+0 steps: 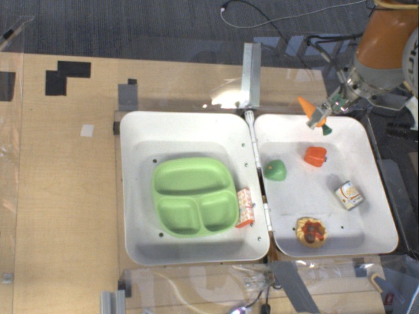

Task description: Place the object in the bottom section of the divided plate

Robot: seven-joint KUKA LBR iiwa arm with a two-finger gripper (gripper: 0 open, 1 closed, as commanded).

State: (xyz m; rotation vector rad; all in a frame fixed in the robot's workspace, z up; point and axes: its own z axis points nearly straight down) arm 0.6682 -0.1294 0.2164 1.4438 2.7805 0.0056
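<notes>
The gripper (322,118) hangs over the right bin's (376,175) far edge, fingers clamped on a toy carrot (310,108). The green divided plate (194,196) sits in the left bin (134,175).

Grey arm (386,77); broad orange band (387,38) above wrist.
</notes>
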